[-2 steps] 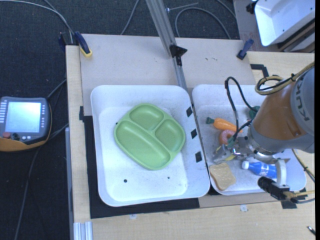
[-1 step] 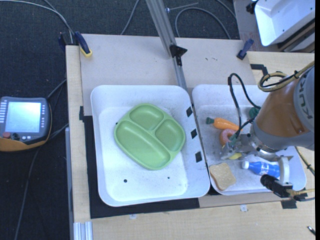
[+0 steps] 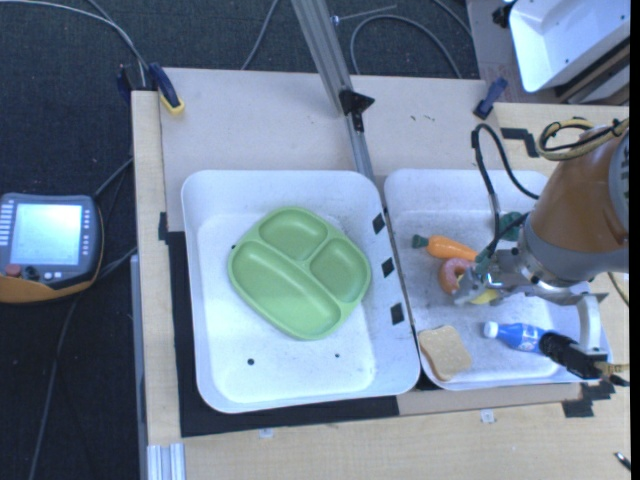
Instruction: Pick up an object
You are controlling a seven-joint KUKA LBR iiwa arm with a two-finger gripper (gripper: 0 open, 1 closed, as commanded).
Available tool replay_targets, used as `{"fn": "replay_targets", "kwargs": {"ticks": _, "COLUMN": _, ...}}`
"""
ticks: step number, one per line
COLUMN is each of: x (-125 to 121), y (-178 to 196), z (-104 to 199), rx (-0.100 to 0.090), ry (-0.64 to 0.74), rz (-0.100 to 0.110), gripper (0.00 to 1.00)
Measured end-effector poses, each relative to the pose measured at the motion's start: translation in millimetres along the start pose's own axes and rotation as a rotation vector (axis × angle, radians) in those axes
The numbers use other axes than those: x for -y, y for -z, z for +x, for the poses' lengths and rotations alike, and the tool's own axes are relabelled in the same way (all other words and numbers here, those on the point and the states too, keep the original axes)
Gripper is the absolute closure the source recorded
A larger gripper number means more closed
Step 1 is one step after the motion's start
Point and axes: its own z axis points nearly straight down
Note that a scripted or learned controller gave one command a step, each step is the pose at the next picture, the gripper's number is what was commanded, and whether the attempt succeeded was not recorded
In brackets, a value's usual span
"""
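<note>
The right bin [image 3: 430,193] holds several small items. An orange carrot [image 3: 447,247] lies near its middle. Just below it sits a pink ring-shaped toy [image 3: 452,276], with a yellow piece [image 3: 487,295] beside it. A blue and white bottle [image 3: 516,336] lies near the front edge, and a tan bread slice [image 3: 445,352] rests in the front left corner. My gripper [image 3: 480,278] reaches in from the right and hangs low over the pink ring and the yellow piece. Its body hides part of both.
The left bin [image 3: 210,368] carries a green divided plate [image 3: 300,270]. A metal pole [image 3: 335,58] slants down to the ridge between the bins. Black cables [image 3: 487,173] loop over the right bin's back. A teach pendant [image 3: 45,243] lies off the bench at left.
</note>
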Motion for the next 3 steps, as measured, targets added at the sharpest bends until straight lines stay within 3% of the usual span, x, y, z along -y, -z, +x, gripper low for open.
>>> {"fn": "replay_targets", "kwargs": {"ticks": 2, "x": -2.7, "y": 83.8, "z": 5.1, "rx": 0.000, "ry": 0.000, "rz": 0.001, "gripper": 1.00}}
{"fn": "replay_targets", "kwargs": {"ticks": 3, "x": -11.7, "y": 91.9, "z": 63.0, "rx": -0.002, "ry": 0.005, "rz": 0.001, "gripper": 1.00}}
